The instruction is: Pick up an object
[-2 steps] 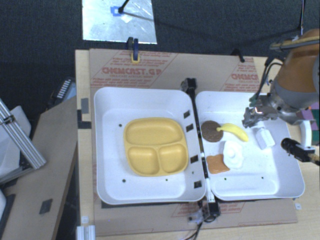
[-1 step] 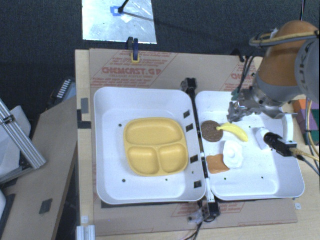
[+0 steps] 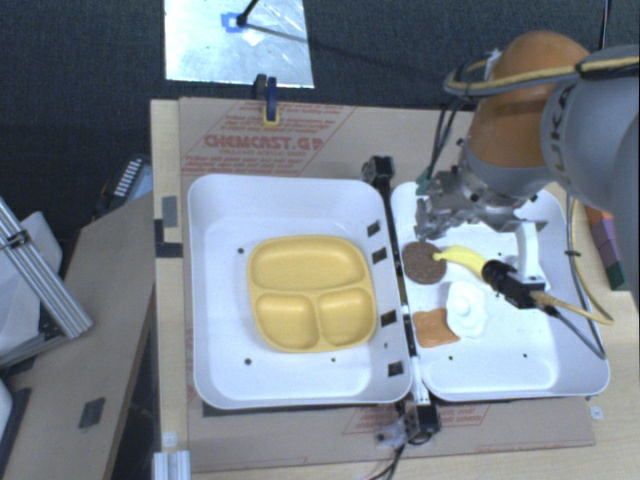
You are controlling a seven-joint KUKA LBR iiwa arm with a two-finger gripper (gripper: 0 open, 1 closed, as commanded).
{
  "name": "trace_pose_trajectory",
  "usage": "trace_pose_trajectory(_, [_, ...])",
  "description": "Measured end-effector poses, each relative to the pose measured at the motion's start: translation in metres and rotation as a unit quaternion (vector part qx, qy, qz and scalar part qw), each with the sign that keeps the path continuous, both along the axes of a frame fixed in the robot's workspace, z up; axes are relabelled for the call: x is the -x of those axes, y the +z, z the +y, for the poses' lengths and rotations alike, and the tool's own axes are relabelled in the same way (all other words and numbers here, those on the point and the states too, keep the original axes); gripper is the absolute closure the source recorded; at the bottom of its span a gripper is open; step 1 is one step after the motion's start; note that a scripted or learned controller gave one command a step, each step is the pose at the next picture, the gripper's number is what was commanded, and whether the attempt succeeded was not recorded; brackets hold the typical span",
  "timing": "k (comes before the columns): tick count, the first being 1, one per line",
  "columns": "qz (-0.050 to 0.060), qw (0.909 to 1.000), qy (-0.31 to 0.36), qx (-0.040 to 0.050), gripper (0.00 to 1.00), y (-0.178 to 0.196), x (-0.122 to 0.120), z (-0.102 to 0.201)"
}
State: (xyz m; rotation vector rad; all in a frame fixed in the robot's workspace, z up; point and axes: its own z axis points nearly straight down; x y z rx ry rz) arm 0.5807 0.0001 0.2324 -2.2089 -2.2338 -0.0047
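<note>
In the right bin [image 3: 500,368] lie a brown round disc [image 3: 422,265], a small yellow banana [image 3: 458,258], a white lumpy object [image 3: 466,310] and a flat orange-brown slab [image 3: 432,328]. They are clustered near the bin's left wall. My gripper [image 3: 430,224] hangs over the bin's upper left part, just above the brown disc and the banana's left end. I see nothing held in it. The grey arm with its orange band [image 3: 520,98] reaches in from the upper right and hides part of the bin's far side.
The left bin [image 3: 215,268] holds a yellow divided plate [image 3: 310,290] in its middle. A black hinge strip [image 3: 390,258] runs between the two bins. Cardboard [image 3: 280,138] lies under both bins.
</note>
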Motion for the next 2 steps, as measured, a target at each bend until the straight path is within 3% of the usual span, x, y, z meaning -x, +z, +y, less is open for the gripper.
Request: trace_pose_trajectory(2, [-0.001,1.0000,-0.001,-0.0002,1.00,0.008,-0.012,0.101])
